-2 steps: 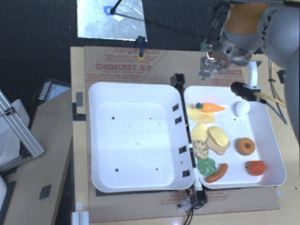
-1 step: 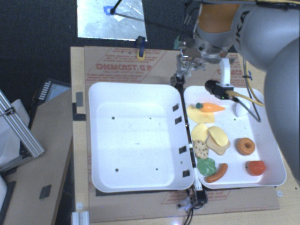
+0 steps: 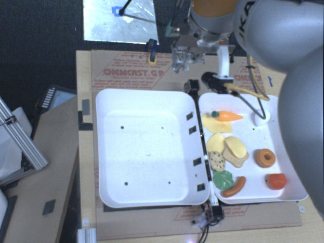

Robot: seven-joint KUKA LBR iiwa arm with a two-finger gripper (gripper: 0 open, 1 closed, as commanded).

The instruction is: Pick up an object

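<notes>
My gripper (image 3: 184,64) hangs high over the cardboard behind the two bins, near the back corner where they meet. Its fingers stand apart with nothing between them. The right bin (image 3: 291,186) holds toy food: an orange carrot (image 3: 227,116) on a yellow slice (image 3: 215,125), a pale yellow piece (image 3: 215,143), a bread piece (image 3: 236,151), a speckled cookie (image 3: 217,161), a green piece (image 3: 223,178), a sausage (image 3: 234,187), a donut (image 3: 265,158) and a red tomato (image 3: 276,181). All of them lie well in front of the gripper.
The left bin (image 3: 109,105) is to the left of the food. The big grey arm (image 3: 283,29) covers the upper right and overhangs the right bin's far side. A yellow clamp (image 3: 152,52) stands at the back edge. Black clips (image 3: 195,130) join the bins.
</notes>
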